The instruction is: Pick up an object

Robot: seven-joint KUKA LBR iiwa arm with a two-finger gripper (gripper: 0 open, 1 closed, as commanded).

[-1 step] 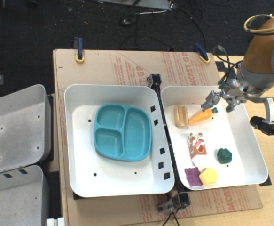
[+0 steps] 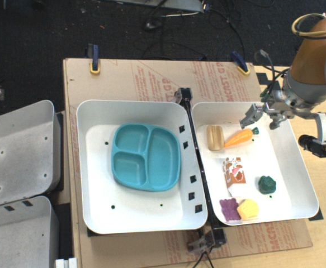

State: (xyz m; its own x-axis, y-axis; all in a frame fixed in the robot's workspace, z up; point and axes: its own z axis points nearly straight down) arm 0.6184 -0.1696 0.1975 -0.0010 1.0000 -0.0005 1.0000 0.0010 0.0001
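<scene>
My gripper (image 2: 263, 119) hangs over the back of the right bin (image 2: 288, 155), its two fingers spread open with nothing between them. Just below and left of it lies an orange carrot (image 2: 239, 138), apart from the fingers. A tan bread-like piece (image 2: 215, 137) sits beside the carrot. Further forward lie a red and white packet (image 2: 234, 173), a dark green lump (image 2: 267, 184), a purple piece (image 2: 228, 209) and a yellow piece (image 2: 248, 209).
The left bin (image 2: 90, 166) holds a blue divided tray (image 2: 147, 156). A black divider (image 2: 195, 155) runs between the bins. Two white trays (image 2: 17, 149) lie off the bench to the left. Cables hang near the arm at the right.
</scene>
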